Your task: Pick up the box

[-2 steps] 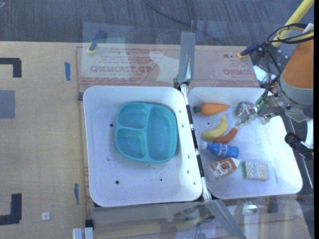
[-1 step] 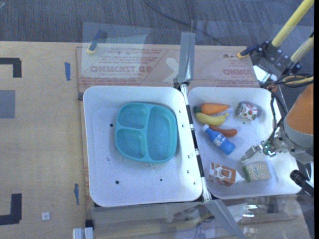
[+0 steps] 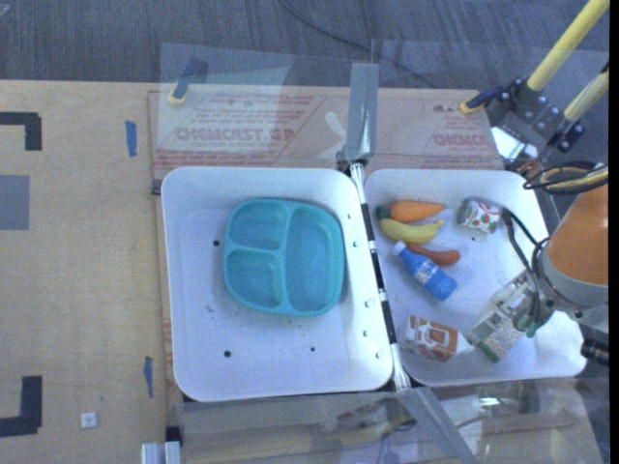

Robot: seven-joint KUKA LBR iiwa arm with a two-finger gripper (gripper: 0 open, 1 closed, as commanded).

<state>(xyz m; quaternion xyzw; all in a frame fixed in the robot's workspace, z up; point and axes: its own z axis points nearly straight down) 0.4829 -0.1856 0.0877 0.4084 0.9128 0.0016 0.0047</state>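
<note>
Box [image 3: 431,337] sits in the right bin [image 3: 566,361], at its near-left corner, lying flat, orange-brown and white print facing up. Close to the divider between the bins. Jaws [image 3: 499,334] are low in the same bin, just right of the box, over a small green-and-white carton [image 3: 495,337]; that carton looks to be right at the tips, but whether it is clamped cannot be told. Opening of the jaws also cannot be told, the wrist hardware blocks the view. Nothing visible between jaws and box; the two look apart or at most barely touching at the box's right edge.

Arm comes in from the right, orange band [image 3: 586,235] above the wrist over the bin's right rim.

Rest of the right bin: carrot [image 3: 418,210] and banana [image 3: 410,229] at the far-left, a sausage-like orange piece [image 3: 440,255] under them, blue bottle [image 3: 425,272] with white cap tilted mid-bin, small printed can [image 3: 480,217] toward the far right.

Left bin [image 3: 189,356] holds a teal divided plate [image 3: 285,256], roughly centred, upright.

Both bins rest on the wooden surface [image 3: 77,288].
</note>
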